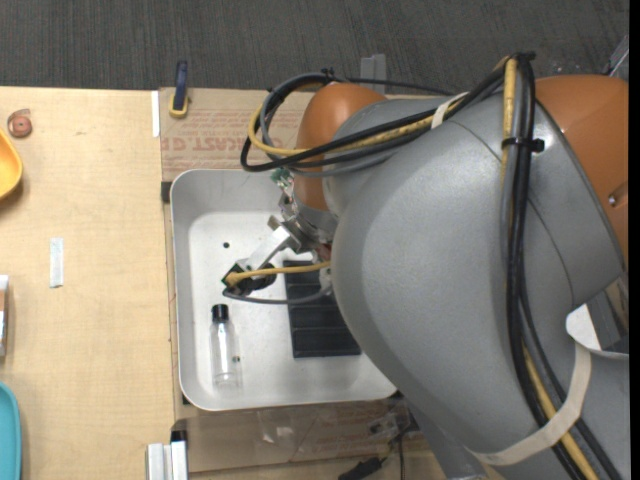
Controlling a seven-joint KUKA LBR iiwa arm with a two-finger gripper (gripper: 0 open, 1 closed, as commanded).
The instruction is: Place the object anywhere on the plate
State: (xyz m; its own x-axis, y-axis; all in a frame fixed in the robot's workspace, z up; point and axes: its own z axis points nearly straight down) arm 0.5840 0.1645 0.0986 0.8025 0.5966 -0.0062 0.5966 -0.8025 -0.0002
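A clear vial with a black cap [225,348] lies in the white bin [200,208], near its front left corner, cap pointing away from the front wall. A flat black ribbed block [322,326] rests on the bin floor just right of the vial, partly under the arm. My gripper [300,236] hangs over the middle of the bin, above and behind both objects, and touches neither as far as I can see. The bulky grey arm hides the right half of the bin.
A wooden bench top spreads left of the bin, with an orange dish edge [6,173], a small white strip [56,263] and a teal edge [6,433] on it. A blue clamp [180,86] sits behind the bin on cardboard.
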